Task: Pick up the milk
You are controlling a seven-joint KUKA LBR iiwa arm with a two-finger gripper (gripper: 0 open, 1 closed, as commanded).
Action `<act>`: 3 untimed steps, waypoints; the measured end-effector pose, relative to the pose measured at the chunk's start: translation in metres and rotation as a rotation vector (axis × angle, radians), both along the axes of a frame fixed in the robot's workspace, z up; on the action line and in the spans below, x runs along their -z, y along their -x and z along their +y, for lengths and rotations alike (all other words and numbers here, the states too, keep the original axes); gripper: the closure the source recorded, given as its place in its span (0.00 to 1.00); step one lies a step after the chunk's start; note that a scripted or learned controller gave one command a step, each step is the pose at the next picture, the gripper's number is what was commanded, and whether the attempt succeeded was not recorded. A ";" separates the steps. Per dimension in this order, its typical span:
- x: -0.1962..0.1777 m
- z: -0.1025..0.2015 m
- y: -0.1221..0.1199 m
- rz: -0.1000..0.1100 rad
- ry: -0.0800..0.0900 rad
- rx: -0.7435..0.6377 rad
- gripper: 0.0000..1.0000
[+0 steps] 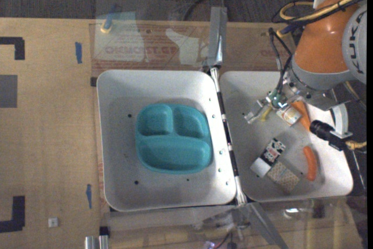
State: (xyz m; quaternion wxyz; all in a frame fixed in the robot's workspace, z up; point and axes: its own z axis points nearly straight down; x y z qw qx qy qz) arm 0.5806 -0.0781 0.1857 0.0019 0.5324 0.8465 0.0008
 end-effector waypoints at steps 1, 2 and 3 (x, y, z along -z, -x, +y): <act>-0.051 0.011 0.014 0.000 0.000 0.115 0.00; 0.001 -0.002 0.084 0.003 -0.001 -0.090 0.00; -0.052 0.002 0.053 0.000 0.000 -0.102 0.00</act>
